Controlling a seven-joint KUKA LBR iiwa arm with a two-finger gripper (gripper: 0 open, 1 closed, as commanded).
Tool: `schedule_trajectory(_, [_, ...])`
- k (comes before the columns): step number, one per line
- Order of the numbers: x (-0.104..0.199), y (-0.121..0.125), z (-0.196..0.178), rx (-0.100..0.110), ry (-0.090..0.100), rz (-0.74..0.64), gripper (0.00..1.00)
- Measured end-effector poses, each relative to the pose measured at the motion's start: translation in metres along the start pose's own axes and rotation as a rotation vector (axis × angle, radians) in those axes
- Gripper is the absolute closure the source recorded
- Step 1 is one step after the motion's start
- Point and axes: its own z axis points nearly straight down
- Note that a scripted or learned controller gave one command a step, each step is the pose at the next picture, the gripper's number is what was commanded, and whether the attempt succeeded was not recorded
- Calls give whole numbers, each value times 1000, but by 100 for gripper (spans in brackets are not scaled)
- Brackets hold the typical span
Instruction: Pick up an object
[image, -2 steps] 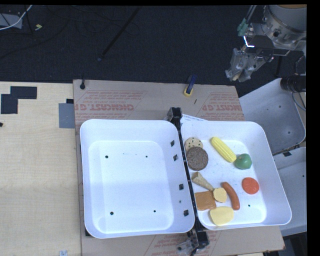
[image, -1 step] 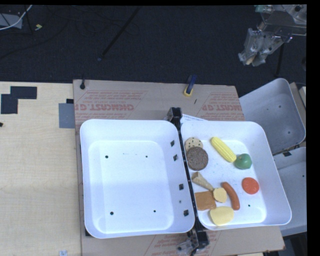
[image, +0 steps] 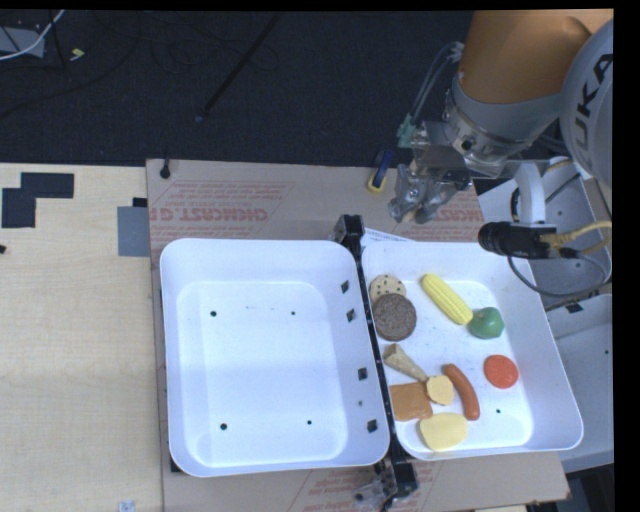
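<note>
Nothing is being carried yet: the gripper (image: 418, 208) is hanging above the far edge of the right bin (image: 560, 400), past its rim, and no object is sitting between its fingers (whether those fingers are spread or pressed together I cannot tell from this slanted view). So the pick is looking wholly undone, with the approach, the descent and the grasp all remaining.

Toy food pieces are lying in the right bin, all nearer the camera than the tool. Closest to it are the pale cookie (image: 386, 288) and the brown round biscuit (image: 394, 316), the two overlapping near the divider between the bins. Beside them, the yellow corn cob (image: 446, 298) is lying at a slant, with the green apple (image: 486, 322) just beyond its lower end. Farther off are the orange-red round piece (image: 501, 371), the sausage (image: 462, 390), a tan wedge (image: 403, 361), a toast slice (image: 411, 401) and a pale yellow lump (image: 443, 431). The left bin (image: 180, 300) is holding nothing that I can see.
</note>
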Motion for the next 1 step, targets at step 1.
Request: schedule_trajectory(1, [16, -34, -31, -18, -1, 2, 100])
